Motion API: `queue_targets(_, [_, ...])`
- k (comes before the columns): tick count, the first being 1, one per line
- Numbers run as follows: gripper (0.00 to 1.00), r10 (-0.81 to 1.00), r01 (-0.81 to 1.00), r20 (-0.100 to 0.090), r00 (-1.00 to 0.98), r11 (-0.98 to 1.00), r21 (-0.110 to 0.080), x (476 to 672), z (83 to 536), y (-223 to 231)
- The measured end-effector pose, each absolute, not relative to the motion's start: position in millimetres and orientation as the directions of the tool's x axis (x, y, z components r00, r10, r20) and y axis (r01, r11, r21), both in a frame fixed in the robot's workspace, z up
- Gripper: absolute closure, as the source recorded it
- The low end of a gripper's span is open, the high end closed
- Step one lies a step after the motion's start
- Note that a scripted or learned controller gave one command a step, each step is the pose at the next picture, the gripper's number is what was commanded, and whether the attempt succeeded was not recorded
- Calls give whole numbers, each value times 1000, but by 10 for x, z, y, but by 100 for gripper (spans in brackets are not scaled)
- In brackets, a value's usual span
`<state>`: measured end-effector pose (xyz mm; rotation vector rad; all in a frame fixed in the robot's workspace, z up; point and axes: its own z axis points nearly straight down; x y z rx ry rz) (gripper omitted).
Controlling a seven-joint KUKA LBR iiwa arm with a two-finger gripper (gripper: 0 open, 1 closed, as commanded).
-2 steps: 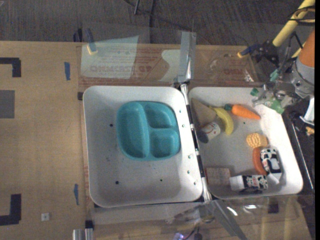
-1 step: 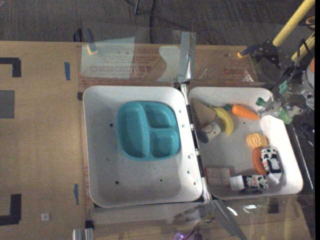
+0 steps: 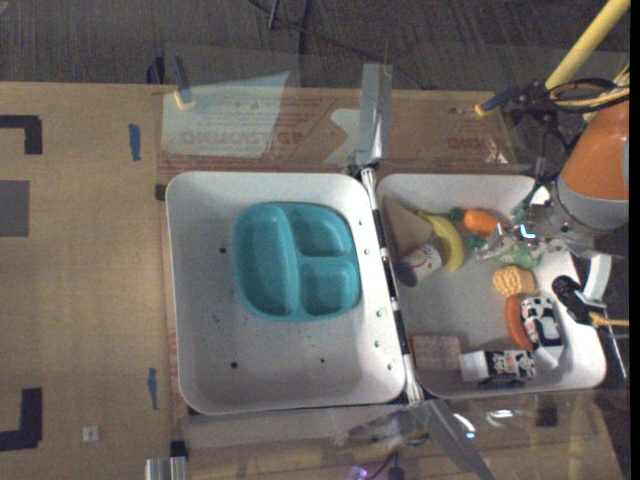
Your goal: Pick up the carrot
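The small orange carrot with green top (image 3: 480, 221) lies in the right white plastic bin (image 3: 470, 313), just left of the claw (image 3: 527, 234). Its tips are blurred, so I cannot tell its state.

Arm (image 3: 597, 173) showing orange dome w/ grey band below, by the table's right edge. Tool (image 3: 522, 230) looking metallic, silver w/ teal bits. Black & yellow cables running along upper right.

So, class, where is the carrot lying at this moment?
In the camera view, the carrot lies in the right bin, near its far edge, just right of the banana.
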<state>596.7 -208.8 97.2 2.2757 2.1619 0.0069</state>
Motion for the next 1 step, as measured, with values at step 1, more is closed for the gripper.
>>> queue_targets(1, [100, 999, 999, -1, 51, -51, 7, 5975, 1082, -2096])
